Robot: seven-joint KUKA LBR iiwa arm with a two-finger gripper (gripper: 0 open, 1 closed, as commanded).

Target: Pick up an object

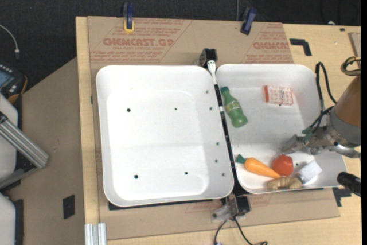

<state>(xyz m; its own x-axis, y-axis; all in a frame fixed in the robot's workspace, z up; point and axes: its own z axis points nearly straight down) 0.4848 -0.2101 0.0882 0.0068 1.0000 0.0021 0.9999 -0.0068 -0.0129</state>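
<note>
Camera view: claw (pixel 293 146) open, holding nothing.

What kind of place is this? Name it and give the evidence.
Likely a robotics lab test bench, not a kitchen. Two white bins sit on a board clamped at its edge, toy food such as a carrot and a green bottle lies in the right one, and cables trail about.

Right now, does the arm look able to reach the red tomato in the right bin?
Probably yes. The tool hangs just above the tomato, with open space between them. The carrot lies against its left side and the ginger just below it, so a grasp may nudge those.
</note>
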